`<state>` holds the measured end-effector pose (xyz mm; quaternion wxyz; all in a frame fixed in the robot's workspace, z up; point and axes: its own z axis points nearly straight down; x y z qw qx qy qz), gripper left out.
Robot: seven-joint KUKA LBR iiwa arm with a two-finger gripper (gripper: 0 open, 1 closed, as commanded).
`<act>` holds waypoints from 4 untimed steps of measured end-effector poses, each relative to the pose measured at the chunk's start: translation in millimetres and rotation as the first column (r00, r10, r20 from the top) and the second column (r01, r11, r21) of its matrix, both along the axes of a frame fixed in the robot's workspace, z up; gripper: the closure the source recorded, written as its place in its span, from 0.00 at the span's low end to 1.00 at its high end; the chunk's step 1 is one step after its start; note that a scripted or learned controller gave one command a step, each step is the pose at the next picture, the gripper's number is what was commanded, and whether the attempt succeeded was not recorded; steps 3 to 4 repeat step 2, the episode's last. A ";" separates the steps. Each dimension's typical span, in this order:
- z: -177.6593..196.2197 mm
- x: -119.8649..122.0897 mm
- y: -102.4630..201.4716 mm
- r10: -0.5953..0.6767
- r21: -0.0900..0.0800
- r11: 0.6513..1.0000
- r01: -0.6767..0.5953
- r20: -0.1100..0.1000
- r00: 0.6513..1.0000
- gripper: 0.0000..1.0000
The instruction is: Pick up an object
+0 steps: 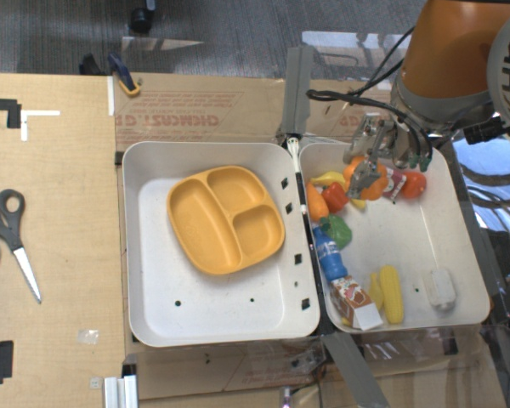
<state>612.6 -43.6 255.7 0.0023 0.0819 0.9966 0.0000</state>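
A: We are looking at the gripper (370, 164), which is hanging over the far left part of the right bin (459, 253). Just under it we are seeing a pile of toy food: a yellow banana (330, 179), an orange piece (316, 201) and something red (414, 184).

B: Is it holding anything?

A: We are not able to tell. An orange thing (367, 185) is sitting right at the fingertips, but we are not seeing clearly whether it is between them, or how wide they are standing.

B: So which way is the object lying from the hand?

A: Directly below and slightly toward the left bin (144, 253). The other things, the blue bottle (329, 255), the corn cob (391, 293) and the small carton (354, 303), are lying well apart from it, at the near side, and the cob's long axis is running from far to near.

B: Any writing?

A: We are reading mirrored red letters on the cardboard (195, 113) behind the bins, but not surely. The yellow divided plate (225, 219) is resting alone in the left bin.
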 end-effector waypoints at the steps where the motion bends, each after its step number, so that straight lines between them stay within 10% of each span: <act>1: 15.6 16.4 55.6 -0.137 0.000 0.991 0.137 -0.001 0.991 1.00; 2: 14.8 -44.6 100.0 -0.404 -0.001 0.915 0.404 -0.004 0.915 1.00; 4: 14.8 -44.6 100.0 -0.404 -0.001 0.915 0.404 -0.004 0.915 1.00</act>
